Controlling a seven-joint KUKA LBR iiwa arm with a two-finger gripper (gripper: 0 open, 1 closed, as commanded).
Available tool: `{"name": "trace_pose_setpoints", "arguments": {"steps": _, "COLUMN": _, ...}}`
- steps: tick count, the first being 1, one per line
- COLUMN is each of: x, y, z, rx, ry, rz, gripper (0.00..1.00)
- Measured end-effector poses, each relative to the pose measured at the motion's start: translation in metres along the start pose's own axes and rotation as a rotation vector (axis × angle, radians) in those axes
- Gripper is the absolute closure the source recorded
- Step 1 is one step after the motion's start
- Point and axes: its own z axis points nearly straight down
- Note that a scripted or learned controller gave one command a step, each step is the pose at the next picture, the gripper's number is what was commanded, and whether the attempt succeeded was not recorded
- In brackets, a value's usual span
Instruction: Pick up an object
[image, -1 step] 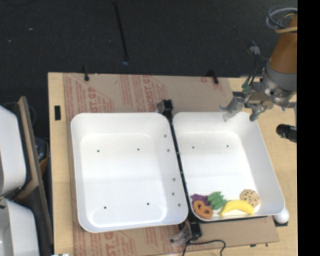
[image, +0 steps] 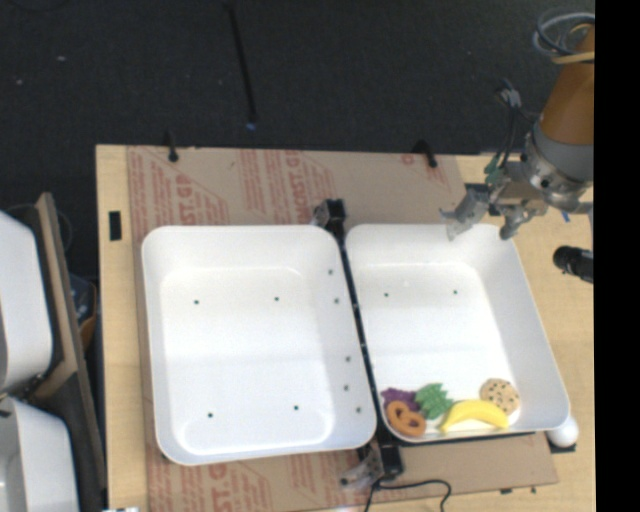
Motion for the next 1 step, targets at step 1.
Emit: {"name": "trace_pose_setpoints", "arguments": {"steps": 1, "x": 0.0033, "y": -0.0099, "z": 0.0502, "rx": 0.005, "ry": 0.001, "rz": 0.000, "gripper": 0.00}}
